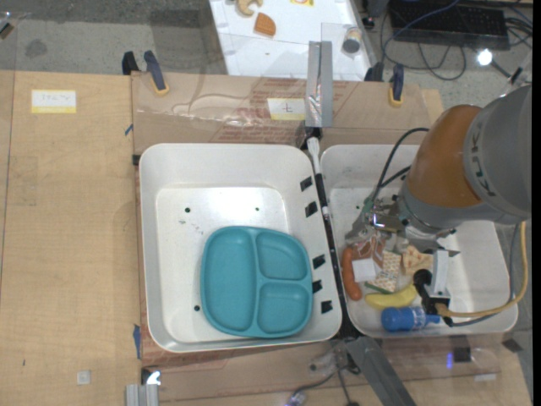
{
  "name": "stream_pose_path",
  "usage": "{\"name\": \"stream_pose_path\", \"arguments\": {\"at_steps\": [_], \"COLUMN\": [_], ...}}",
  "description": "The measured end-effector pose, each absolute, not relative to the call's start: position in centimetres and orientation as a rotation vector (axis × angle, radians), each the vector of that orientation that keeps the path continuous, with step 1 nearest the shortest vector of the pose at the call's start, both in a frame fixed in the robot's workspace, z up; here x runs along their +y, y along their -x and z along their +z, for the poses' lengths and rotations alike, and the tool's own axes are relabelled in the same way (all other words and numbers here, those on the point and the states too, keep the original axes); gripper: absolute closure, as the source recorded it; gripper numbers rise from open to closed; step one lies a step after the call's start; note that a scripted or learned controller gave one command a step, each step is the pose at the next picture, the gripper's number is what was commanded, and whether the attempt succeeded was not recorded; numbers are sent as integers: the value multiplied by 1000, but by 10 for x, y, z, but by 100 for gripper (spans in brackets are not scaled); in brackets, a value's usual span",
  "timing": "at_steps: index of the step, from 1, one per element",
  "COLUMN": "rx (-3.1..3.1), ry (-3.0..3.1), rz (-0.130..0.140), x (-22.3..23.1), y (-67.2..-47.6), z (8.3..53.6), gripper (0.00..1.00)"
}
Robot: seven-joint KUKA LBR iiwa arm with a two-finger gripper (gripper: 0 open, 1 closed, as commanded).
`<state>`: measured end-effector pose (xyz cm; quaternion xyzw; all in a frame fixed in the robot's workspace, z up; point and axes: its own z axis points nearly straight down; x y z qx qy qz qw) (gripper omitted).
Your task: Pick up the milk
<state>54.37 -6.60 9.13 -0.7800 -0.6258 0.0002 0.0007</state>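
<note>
Because the wrist hangs right over it, the gripper (382,223) shows as little more than a knot of metal and cable, and I cannot tell whether it is open or closed, or whether it has anything in it. It sits low in the right bin (505,304), at the upper edge of a small heap of toy food.

Just below it lies what I take for the milk (363,267) – a small white carton with some red on it, though it is too small to be sure. It lies beside a red sausage (350,279) and touches a pale cracker (389,266). A banana (394,298) and a blue bottle (408,318) lie nearer the front wall.

Such a carton should be light and fairly stiff, with smooth faces that may slip; I judge the two broad flat sides the best hold, taken about the middle. The crowding neighbours could get pinched along with it.

Above the gripper, the arm (499,155) comes in from the right and bends steeply down, its orange band (446,161) over the bin's middle – wrist pointing nearly straight down. A teal divided plate (254,282) lies in the left bin (159,227), well apart.
</note>
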Motion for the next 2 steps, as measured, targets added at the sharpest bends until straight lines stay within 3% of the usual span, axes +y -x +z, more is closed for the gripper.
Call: {"name": "stream_pose_path", "arguments": {"at_steps": [1, 2], "rx": [-1959, -2010], "ry": [2458, 2415], "rz": [-3, -1], "x": [-68, -30], "y": [-544, -561], "z": [102, 192], "gripper": [100, 100]}}
